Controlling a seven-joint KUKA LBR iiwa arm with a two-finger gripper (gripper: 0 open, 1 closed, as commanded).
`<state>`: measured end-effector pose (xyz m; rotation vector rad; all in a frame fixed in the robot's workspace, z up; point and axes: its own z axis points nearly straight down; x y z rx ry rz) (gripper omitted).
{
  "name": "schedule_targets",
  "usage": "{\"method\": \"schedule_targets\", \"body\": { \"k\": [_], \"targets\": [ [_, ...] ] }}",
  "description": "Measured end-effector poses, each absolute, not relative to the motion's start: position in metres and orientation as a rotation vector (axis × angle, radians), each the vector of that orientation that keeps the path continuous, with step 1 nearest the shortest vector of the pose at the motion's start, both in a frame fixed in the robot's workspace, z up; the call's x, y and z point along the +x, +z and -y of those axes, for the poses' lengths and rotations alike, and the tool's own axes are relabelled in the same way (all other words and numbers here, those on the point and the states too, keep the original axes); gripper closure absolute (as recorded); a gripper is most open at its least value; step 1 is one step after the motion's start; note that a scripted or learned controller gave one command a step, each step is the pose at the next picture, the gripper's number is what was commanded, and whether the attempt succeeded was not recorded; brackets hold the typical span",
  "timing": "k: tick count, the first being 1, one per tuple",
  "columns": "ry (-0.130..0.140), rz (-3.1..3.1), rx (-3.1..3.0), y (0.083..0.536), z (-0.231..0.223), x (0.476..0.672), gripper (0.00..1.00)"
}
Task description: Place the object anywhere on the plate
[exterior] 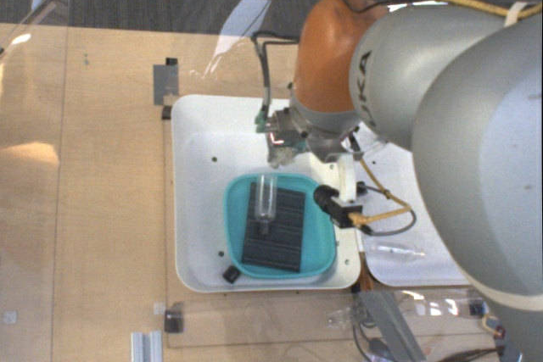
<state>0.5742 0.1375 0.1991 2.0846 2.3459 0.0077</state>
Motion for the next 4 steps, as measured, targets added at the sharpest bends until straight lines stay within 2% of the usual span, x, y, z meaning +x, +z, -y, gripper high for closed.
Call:
{"method": "schedule_targets", "body": {
  "k": [1, 2, 3, 4],
  "targets": [
    [0.008, -2.347, 2.084, 0.199, -0.138, 0.574, 0.0],
    [0.017, -2.349, 2.076, 0.211, -0.139, 0.576, 1.0],
    [0.016, -2.349, 2.075, 0.211, -0.139, 0.576, 0.0],
    [0.024, -2.351, 2.067, 0.222, -0.14, 0.578, 1.0]
  ]
}}
